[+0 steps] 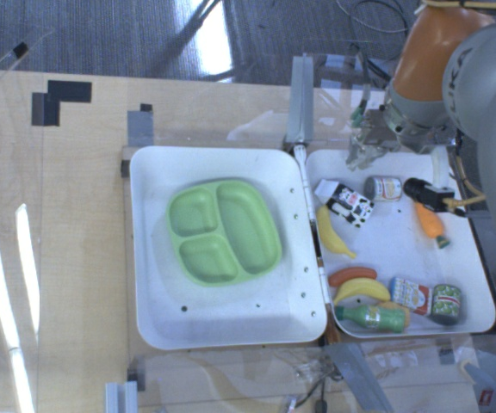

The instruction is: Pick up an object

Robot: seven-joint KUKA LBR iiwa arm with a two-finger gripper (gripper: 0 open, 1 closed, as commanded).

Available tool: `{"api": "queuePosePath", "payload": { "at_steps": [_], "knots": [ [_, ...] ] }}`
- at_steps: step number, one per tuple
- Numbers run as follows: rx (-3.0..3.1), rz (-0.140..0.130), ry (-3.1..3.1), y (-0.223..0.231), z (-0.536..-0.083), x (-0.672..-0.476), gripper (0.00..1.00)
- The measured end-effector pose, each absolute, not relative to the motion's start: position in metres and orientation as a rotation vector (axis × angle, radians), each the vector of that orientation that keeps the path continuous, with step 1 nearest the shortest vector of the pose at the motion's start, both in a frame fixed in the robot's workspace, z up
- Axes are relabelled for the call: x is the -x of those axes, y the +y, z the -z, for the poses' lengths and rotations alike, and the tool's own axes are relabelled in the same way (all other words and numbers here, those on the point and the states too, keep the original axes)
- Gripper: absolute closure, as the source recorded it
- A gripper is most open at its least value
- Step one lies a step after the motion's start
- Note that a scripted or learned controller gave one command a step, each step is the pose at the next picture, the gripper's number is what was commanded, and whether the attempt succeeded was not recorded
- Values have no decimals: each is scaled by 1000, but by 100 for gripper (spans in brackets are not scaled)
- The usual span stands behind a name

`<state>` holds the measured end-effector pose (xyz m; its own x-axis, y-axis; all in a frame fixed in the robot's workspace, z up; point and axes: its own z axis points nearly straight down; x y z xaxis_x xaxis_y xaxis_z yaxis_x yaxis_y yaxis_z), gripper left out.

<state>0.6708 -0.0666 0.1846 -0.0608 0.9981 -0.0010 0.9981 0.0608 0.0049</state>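
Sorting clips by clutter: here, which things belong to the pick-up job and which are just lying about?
Job:
- gripper, above the right bin's far end
- right bin with pickable things: small can, black-and-white box, two bananas, carrot, green bottle

Lying about:
- left bin
- green divided plate inside it

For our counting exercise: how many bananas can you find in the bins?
2. One banana lies along the right bin's left wall, beside the divider. The other banana lies near that bin's front, under a red sausage. More could be hidden under the arm.
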Motion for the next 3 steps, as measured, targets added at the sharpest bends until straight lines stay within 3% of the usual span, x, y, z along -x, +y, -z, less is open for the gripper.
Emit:
{"api": "queuePosePath", "payload": {
  "at_steps": [1,2,3],
  "knots": [
    [-2150,-3,2286,-67,-184,-671,0],
    [-2197,-28,2215,-120,-116,-637,0],
    [-2187,-17,2236,-117,-108,-642,0]
  ]
}}
